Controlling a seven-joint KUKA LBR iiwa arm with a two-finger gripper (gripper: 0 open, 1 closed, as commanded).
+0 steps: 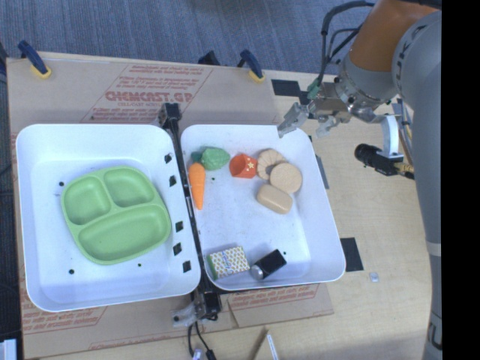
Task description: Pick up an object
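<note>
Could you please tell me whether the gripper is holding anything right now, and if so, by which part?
Nothing is held: the gripper is open above the right bin's far corner.

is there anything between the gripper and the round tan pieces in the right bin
Nothing visible. The gripper hangs above the right bin's far corner, its jaws apart, and the tan discs lie uncovered nearby.

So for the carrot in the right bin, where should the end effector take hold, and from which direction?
Probably across the carrot's thick orange middle, coming straight down from above. It lies flat, long axis running up-down in the view, close to the bin's left wall, so closing across its narrow width looks workable, though the wall side is tight.
</note>
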